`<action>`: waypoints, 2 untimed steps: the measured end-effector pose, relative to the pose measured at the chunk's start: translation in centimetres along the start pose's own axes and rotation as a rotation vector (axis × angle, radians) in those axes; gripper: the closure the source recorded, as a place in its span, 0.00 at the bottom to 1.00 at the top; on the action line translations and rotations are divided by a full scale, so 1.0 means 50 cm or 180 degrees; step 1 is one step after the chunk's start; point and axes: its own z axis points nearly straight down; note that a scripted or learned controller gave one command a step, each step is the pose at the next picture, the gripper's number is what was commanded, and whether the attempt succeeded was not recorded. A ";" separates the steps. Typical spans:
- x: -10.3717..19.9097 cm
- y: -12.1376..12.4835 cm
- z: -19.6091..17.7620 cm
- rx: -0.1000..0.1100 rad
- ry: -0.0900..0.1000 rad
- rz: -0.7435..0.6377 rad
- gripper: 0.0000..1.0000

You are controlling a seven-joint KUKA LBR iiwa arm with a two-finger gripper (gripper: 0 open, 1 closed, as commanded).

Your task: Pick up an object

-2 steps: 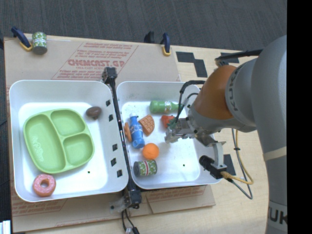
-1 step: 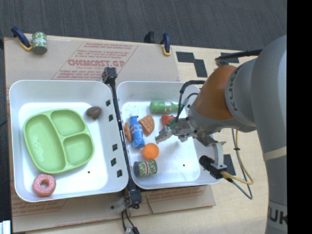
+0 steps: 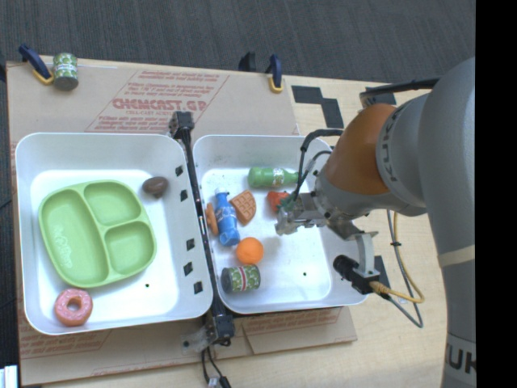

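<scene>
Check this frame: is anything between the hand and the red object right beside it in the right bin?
Nothing visible stands between them. The hand sits low in the right bin, right next to the red object, which it partly hides. The green bottle lies just behind, the orange ball off to the side.

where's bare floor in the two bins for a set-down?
Left white bin: strip right of the green divided plate, between brown lump and pink donut. Right white bin: near-right floor, beside the green can. Crowded: its left half around the orange ball.
</scene>
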 end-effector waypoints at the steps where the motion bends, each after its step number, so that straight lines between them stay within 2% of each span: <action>1: -0.099 -0.033 -0.119 -0.0009 0.0011 0.0046 1.00; 2: -0.096 -0.115 -0.206 -0.0004 0.0016 0.0045 1.00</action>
